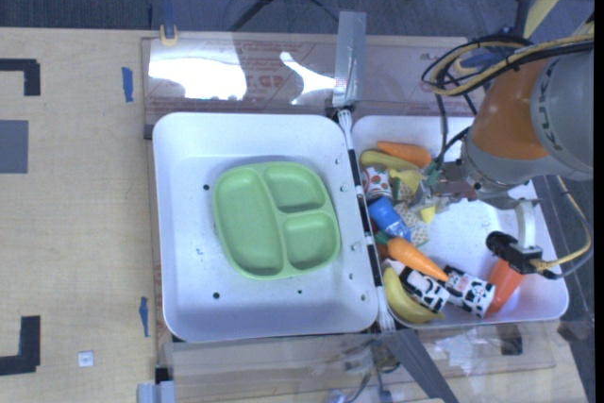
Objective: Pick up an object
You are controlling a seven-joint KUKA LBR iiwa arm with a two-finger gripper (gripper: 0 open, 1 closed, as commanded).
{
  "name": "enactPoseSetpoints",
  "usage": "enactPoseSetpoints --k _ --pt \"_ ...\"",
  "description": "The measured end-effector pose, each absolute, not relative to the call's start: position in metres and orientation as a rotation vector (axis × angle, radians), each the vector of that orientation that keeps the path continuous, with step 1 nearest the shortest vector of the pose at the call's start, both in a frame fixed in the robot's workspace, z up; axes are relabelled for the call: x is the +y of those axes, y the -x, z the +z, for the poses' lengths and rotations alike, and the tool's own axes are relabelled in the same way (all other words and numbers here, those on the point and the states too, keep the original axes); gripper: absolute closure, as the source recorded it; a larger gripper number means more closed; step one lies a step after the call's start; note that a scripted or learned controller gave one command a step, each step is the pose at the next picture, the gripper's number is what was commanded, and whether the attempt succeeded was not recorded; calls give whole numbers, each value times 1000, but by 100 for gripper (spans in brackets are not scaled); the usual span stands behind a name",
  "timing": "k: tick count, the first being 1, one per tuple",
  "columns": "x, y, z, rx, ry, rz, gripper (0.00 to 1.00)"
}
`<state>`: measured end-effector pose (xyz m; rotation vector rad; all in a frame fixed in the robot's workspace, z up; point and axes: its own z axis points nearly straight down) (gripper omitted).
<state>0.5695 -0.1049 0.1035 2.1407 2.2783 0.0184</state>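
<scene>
My end effector hangs low in the right shallow white bin, grip state impossible to tell, over jumbled toy food beside a blue plastic bottle; crowding could spoil the grab.

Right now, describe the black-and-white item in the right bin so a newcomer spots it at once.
Start at the right bin, the one crowded with toys, and go to its near edge. There a cow-patterned carton lies on its side, resting against a banana and just below a carrot. Its black patches on white are unique among the orange, yellow and blue neighbours.
</scene>
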Motion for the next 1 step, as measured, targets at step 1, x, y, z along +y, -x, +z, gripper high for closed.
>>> enactPoseSetpoints --k 1 --pt "-68 -611 216 2055 -2376 -1 100"
